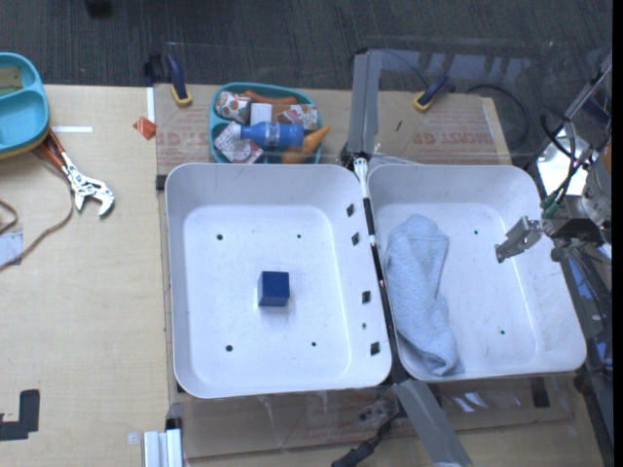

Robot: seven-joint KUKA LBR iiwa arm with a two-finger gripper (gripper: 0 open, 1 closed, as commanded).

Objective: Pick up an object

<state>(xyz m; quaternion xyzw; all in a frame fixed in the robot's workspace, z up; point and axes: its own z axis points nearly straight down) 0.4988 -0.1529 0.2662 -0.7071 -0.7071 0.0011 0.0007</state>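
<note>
A small blue cube (274, 288) rests near the middle of the left white bin (195, 358). A light blue-grey cloth (421, 290) lies crumpled along the left side of the right white bin (545, 358). My gripper (517, 239) hangs over the right part of the right bin, to the right of the cloth and apart from it. I see nothing held in it.
A teal tub (265, 125) of assorted small items stands behind the left bin. A wrench (83, 185) and a teal dish (19, 100) lie on the wooden bench at the far left. Clamps and a metal post (362, 105) stand behind the bins. Cables hang at the right edge.
</note>
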